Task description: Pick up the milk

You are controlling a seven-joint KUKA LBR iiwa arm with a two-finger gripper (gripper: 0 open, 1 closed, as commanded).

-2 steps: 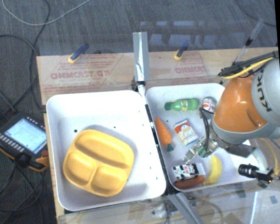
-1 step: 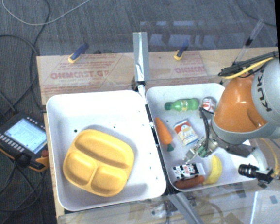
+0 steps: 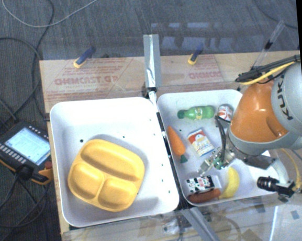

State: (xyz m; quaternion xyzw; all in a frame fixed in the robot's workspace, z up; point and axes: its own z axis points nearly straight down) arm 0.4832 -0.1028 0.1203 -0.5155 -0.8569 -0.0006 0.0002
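Two shallow white bins sit side by side on the bench. The left bin (image 3: 64, 151) holds a yellow plastic divided tray (image 3: 107, 173), tilted slightly, with three compartments facing up. The right bin (image 3: 201, 96) is crowded: an orange plastic carrot (image 3: 177, 143) lies along its left wall, a green plastic bottle (image 3: 196, 113) lies on its side near the far edge, and a red-and-white can (image 3: 224, 112) sits just beside the bottle, partly covered by the arm. The small milk carton (image 3: 200, 142) — white with a red-orange top — lies flat near the middle of the right bin, between the carrot and the arm. Toward the near edge lie a small black-and-white box (image 3: 202, 182), a reddish-brown sausage-shaped piece (image 3: 204, 195) just in front of it, and a yellow plastic banana (image 3: 230, 183) to their right. The grey arm with its orange band (image 3: 256, 118) reaches in from the right, and its gripper (image 3: 213, 163) hangs just below the milk carton and above the black-and-white box — whether its fingers are apart or together cannot be told at this angle, and nothing is visibly held between them.
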